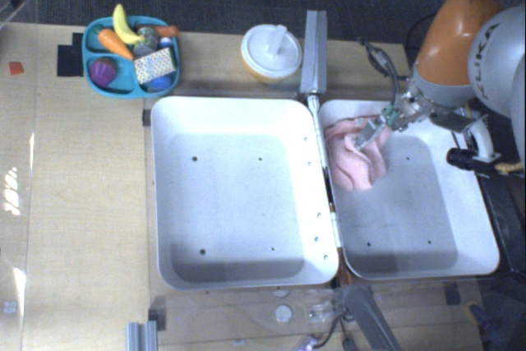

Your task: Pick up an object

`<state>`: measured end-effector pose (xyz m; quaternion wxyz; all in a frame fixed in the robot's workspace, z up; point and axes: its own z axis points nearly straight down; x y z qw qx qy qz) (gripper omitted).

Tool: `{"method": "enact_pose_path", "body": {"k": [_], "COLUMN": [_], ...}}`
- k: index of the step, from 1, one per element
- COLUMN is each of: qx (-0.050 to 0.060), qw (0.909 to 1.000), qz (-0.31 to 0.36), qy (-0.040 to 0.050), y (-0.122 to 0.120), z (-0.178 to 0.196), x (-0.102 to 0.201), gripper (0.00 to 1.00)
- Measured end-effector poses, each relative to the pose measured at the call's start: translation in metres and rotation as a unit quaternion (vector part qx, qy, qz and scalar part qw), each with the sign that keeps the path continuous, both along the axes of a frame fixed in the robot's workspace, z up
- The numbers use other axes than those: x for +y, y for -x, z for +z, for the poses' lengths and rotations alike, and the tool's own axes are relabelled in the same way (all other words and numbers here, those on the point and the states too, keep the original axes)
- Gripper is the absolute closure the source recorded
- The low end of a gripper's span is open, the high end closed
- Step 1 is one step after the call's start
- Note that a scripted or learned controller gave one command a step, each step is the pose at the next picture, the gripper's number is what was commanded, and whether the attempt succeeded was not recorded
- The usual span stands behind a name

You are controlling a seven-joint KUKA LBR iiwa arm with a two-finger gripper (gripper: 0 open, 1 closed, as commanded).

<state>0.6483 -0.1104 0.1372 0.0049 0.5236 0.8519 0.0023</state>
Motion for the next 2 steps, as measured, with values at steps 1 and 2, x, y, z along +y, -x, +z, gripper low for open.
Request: {"method": "enact_pose_path", "body": {"k": [1, 2], "qx": [-0.001, 0.006], "qw": [0.9963, 0.9953], "qz": [0.086, 0.097], "qy": [0.0018, 0.0022], "y": [-0.023, -0.020], "z": [0.041, -0.026], "x": [-0.065, -0.033], "gripper": [0.00, 0.00]}}
